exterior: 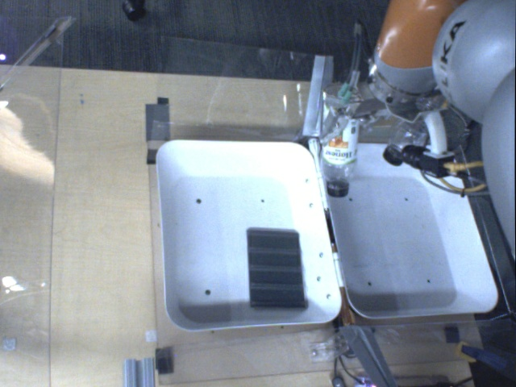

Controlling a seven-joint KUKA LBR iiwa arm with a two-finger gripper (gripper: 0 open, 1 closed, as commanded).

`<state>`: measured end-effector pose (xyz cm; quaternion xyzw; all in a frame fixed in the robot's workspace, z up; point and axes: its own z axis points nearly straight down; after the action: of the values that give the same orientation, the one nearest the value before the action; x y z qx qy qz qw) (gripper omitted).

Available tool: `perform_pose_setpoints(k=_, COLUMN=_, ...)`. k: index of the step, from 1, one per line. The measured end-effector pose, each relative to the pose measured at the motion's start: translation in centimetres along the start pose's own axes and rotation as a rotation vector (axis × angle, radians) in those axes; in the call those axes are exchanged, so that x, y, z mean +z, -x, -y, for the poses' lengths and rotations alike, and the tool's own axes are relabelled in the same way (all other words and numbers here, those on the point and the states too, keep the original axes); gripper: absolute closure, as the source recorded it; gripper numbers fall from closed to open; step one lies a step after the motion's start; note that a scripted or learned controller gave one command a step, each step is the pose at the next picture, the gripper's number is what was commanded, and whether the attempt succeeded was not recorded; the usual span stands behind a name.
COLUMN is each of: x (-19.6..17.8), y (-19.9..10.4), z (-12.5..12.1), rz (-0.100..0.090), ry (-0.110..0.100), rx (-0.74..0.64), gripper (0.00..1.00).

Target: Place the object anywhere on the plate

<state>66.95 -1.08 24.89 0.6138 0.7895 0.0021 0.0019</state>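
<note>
- Camera view: pincer (345,115) hanging over the far left corner of the right bin (419,240), apparently clamped on a small clear bottle (339,158) with an orange label.
- Bottle dangling upside down right under the pincer, dark cap lowest, just clear of the bin floor. Lifted, probably for carrying across.
- Dark ribbed plate (276,268) well off to the lower left of the pincer, flat in the left bin (185,240), past the shared rim.
- Both bins side by side on the wooden desk (81,216).
- Guessing transport step: up, over the rim, then down onto the plate.
</note>
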Motion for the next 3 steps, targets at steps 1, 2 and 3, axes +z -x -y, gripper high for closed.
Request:
perform_pose_setpoints(k=1, x=-2.1, y=-7.5, z=4.8, rz=-0.001, ry=-0.003, rx=0.259, gripper=1.00)
perform_pose_setpoints(k=2, x=-3.0, y=-7.6, z=4.7, rz=-0.001, ry=-0.003, rx=0.252, gripper=1.00)
perform_pose_setpoints(k=3, x=0.8, y=-15.0, z=-3.7, rz=0.000, ry=-0.005, rx=0.483, gripper=1.00)
